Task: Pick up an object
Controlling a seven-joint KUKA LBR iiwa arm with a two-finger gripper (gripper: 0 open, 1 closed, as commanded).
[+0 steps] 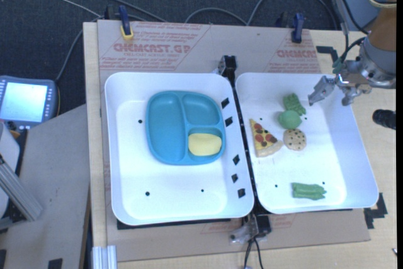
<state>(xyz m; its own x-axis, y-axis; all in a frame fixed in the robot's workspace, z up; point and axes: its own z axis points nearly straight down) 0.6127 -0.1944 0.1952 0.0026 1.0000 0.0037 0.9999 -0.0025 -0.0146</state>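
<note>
Green toy broccoli [291, 111], knobbly, in right bin [352, 154], beside pizza slice [264, 137] and cookie [294, 139]; gripper [335, 92] fingers spread wide, holding nothing, over bin's upper right

Bright, even overhead light, washing out the white bins [126, 198] with mild glare. Soft, faint shadows under the blue tray [170, 116] and toys. Slightly grainy, sharp at centre, softer toward the edges.
</note>
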